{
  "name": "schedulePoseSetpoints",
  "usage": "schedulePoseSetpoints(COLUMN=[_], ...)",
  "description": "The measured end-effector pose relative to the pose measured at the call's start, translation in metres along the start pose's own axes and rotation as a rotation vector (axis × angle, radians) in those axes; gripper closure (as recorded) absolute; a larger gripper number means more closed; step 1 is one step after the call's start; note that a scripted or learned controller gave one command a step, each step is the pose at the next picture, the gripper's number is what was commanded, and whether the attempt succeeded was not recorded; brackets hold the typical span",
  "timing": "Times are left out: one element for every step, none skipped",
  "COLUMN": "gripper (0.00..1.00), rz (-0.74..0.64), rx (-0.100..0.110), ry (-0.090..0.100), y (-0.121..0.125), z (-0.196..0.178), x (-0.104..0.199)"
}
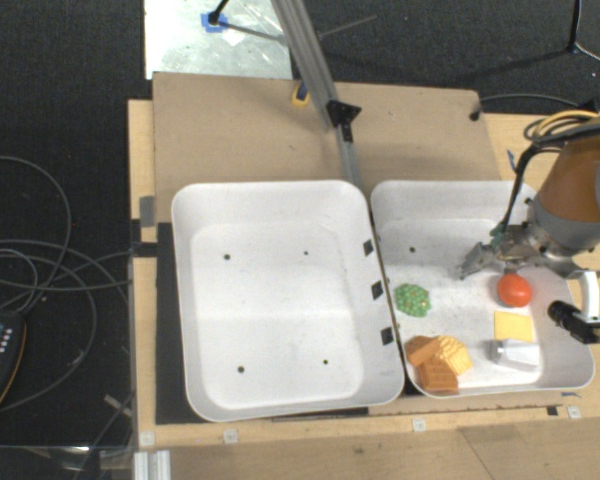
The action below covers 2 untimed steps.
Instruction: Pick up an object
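right white bin, gripper just beside red ball

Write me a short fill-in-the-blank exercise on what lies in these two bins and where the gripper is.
1. All the objects lie in the ____ bin in the camera view.
2. The round object right beside the gripper is coloured ____.
3. The green object lies nearest the bin's ____ wall.
4. The yellow block sits directly ____ the red ball in the view.

Missing words: right; red; left; below
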<state>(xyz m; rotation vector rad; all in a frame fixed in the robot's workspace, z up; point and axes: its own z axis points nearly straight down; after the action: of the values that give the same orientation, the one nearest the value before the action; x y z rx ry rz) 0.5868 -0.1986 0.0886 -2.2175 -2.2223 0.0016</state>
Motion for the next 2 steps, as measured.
schedulePoseSetpoints(gripper=[1.00, 1.00], rz=[0.000, 0.001], rx=[-0.007, -0.009], ry=[-0.002, -0.003], y=[0.002, 0.002], z=[-0.014, -0.061], x=[-0.001, -0.009])
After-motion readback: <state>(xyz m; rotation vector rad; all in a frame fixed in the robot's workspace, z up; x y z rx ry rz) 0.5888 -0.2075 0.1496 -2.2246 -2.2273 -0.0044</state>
